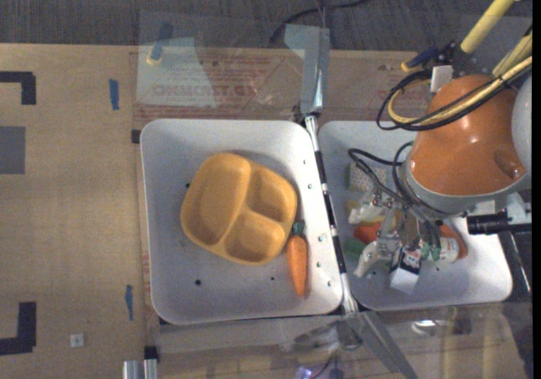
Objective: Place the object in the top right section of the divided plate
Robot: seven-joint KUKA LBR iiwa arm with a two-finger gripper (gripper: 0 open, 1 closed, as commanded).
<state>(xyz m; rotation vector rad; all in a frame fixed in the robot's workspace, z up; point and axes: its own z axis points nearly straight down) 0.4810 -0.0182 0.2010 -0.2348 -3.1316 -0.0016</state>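
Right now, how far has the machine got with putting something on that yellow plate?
Nothing looks done yet: the divided plate in the left bin has nothing in any section. A toy carrot lies beside it, just off its lower right edge. The gripper is low over the clutter in the right bin; whether it holds anything is hard to tell. Picking an object up and setting it in the top right section remains.

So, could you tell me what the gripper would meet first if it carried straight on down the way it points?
Probably the cluttered small items heaped in the right white bin, directly beneath the gripper; depth is unclear from above, so contact may already exist.
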